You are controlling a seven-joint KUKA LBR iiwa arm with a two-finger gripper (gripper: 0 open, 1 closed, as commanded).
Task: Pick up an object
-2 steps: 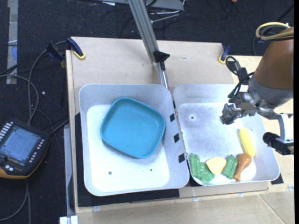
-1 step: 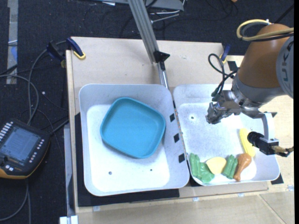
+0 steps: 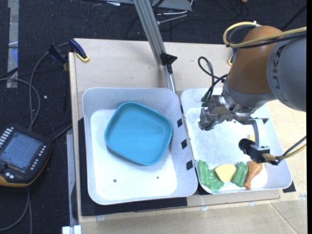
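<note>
Fingers of the end effector hang over the upper left part of the right bin; whether they are open or shut cannot be told. Toy food lies along that bin's near edge: a green vegetable, a yellow piece, another green piece and an orange drumstick. A blue plate sits in the left bin.

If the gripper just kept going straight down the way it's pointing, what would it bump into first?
Probably bare bin floor. The gripper points down over the upper part of the right bin, and the toys, a green piece, a yellow one and an orange one, lie along the near edge. Depth is hard to judge.
</note>
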